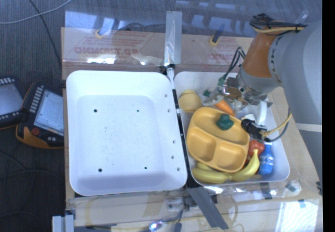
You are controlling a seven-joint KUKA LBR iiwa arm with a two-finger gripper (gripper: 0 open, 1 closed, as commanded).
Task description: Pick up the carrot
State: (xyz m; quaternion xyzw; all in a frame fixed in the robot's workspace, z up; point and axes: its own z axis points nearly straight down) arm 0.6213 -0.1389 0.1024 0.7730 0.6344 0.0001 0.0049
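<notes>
White plastic forms both bins: the left bin [125,131] fills the frame's centre-left, the right bin [280,170] sits at centre-right. Grey arm [298,68] enters from the upper right, its orange band above the wrist. A yellow divided tray [217,144] lies tilted over bananas [230,174] in the right bin. The gripper [234,91] hangs at that bin's upper end; whether it is open or closed cannot be told. The carrot [225,106] lies just below and slightly left of it, against the tray's upper rim, long axis running upper left to lower right.
</notes>
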